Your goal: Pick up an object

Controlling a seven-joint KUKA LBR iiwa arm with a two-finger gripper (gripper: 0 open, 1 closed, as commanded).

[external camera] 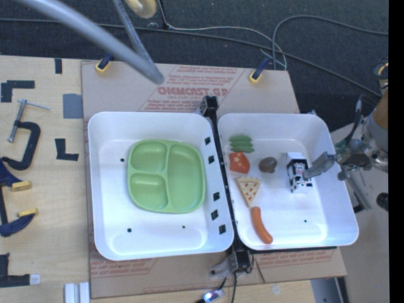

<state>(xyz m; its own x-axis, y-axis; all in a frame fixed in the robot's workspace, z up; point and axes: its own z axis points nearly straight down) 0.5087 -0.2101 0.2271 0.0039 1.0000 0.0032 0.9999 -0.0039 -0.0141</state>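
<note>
The right bin [328, 137] holds several toy foods. A green pod [241, 144] lies at the back, with a red piece [238, 163] just in front of it. A brown-grey lump [268, 165] sits near the middle. An orange pizza slice [249, 189] and a red sausage [261, 225] lie toward the front. My gripper [298, 177] reaches in from the right and hangs low over the bin floor, a little right of the brown lump and apart from it. I see nothing held in it.
The left bin [101, 169] bears a green divided plate [167, 175]. A black divider [218, 169] runs between the bins. Clamps [22, 141] lie on the bench at far left. A grey pole [82, 27] crosses the top left.
</note>
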